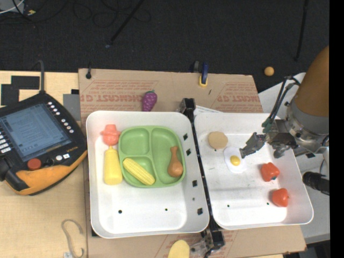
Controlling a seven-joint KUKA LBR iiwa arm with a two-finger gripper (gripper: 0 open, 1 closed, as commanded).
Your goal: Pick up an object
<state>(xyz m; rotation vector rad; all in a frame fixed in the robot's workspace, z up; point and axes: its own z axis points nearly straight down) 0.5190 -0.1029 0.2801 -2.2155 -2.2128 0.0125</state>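
Camera view: gripper (257,142) is over the right bin (301,219), upper middle part, arm coming in from the worktop's right edge. Fingers (248,148) look slightly apart, nothing between them; the dark tip sits just above and right of the fried egg (235,160), close to it, contact not clear.

Right bin contents: fried egg near bin centre-left, tan round cookie (217,140) just up-left of it, two red pieces toward the right wall, the upper red piece (270,171) and the lower red piece (279,197), apart from each other and from the fingers.

Left bin (102,219): green divided plate (153,144) with corn cob (138,171) in the lower-left section and a brown drumstick (175,163) in the right section. Yellow bottle (112,166) lies just left of the plate, pink item (110,135) above it.

Outside the bins: purple grapes (149,100) on the cardboard behind the left bin, teach pendant (37,138) at the worktop's left edge, yellow item (179,249) at the front edge.
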